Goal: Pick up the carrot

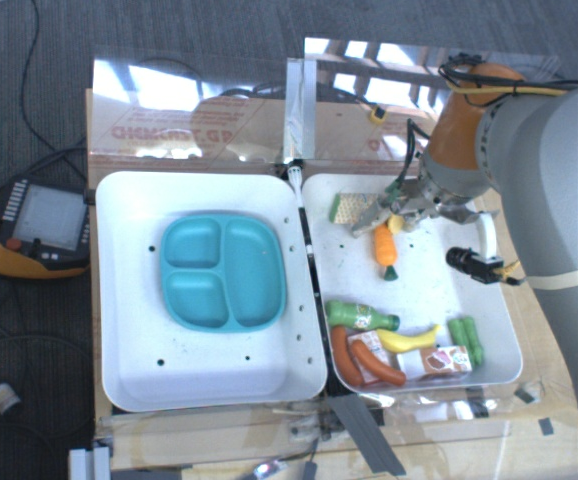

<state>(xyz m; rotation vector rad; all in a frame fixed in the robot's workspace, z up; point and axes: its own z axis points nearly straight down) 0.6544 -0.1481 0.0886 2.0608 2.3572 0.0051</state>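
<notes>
**A:** Right, what is the carrot (385, 245) like, and where does it lie?

**B:** It is a short, smooth orange cone with a small dark green tip, plastic by its sheen. It lies on the floor of the right bin (419, 298), in the bin's far half, roughly midway between its left and right walls. Its long axis runs nearly from far edge to near edge, green end toward the near edge.

**A:** And the end effector (401, 208)?

**B:** It hangs just above the carrot's far, orange end, below the grey arm (529, 168) with its orange band. Whether it is parted or closed, I cannot tell; the metal parts blur together there.

**A:** What else is in that bin?

**B:** A pale, dotted flat piece (348, 208) at the far left corner. Along the near edge: a green bottle (362, 316) lying on its side, two glossy reddish sausages (364, 359), a curved yellow banana (408, 341), a small printed packet (444, 360) and a ribbed green item (466, 340).

**A:** And the surroundings?

**B:** The left bin (129, 298) holds a teal plate (223, 272) with three compartments and rounded corners. Clear, reflective panels stand along the tabletop's far edge. Dark carpet lies around, with an orange-cased handheld pendant (34, 230) on it beyond the left edge.
</notes>
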